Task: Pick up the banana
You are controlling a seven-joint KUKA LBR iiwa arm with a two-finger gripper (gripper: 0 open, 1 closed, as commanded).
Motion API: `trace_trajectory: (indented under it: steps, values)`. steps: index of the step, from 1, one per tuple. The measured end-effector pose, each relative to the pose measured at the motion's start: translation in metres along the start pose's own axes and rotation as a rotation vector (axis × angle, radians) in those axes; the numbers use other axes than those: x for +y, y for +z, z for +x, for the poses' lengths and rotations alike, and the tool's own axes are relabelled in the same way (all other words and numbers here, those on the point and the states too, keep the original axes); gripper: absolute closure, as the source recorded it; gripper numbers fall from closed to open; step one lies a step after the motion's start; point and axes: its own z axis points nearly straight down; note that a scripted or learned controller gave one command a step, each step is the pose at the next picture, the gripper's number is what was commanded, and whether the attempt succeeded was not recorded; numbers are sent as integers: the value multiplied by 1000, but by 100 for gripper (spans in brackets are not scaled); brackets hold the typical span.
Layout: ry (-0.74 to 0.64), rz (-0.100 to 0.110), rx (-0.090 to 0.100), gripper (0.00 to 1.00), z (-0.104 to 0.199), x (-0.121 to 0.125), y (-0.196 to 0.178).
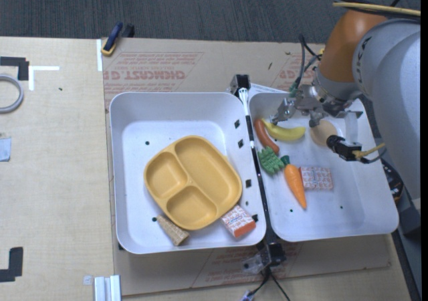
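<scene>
Probably light and smooth, the toy banana (286,132) lies just below the gripper (302,110).
Best hold looks across its thick middle; whether the jaws are apart, I cannot tell.

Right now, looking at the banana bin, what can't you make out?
- Tool: its fingers, open or shut, lost in wrist hardware above the banana.
- Pale round thing: partly behind the wrist, identity unclear.
- Small pack: print too small to read.
- Arm: cut off by the right edge.
</scene>
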Motion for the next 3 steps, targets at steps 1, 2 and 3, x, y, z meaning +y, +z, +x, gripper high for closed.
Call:
trace_trajectory:
  steps: [1,2,3]
  values:
    - [-120,18,2,0,12,-28,6]
    - [-119,17,1,100,11,-28,-4]
    - [-119,17,1,0,11,-28,-4]
